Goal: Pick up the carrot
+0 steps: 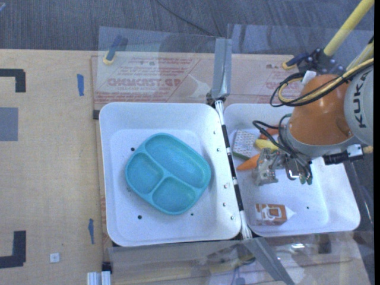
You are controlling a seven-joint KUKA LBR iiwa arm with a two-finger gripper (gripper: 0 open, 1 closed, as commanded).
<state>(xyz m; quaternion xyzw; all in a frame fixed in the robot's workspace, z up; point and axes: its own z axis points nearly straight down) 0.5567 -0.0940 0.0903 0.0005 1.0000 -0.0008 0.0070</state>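
1. The bench point(47, 159) is pale wood and fills the left and middle of the frame. Dark grey carpet runs along the top, and a clear sheet over printed cardboard lies at upper centre.
2. Two shallow white bins sit side by side. The left bin point(119, 218) is at centre and the right bin point(338, 212) is at right of centre.
3. The arm point(317, 114), grey with an orange band, comes in from the upper right and hangs over the right bin.
4. A blue divided plate point(168, 172) lies tilted in the middle of the left bin.
5. The pincer point(284, 170) hangs low over the middle of the right bin. I cannot tell whether it is apart or together.
6. A small brown-and-white carton point(272, 213) lies toward the lower edge of the right bin. A grey perforated piece point(243, 142) and something yellow point(263, 142) sit near that bin's upper left.
7. The carrot point(248, 162) lies in the left part of the right bin, just left of the pincer, its orange end pointing toward the divider. It looks like a light, stiff, smooth toy that could slip or roll, so a hold across its thicker middle seems safest.
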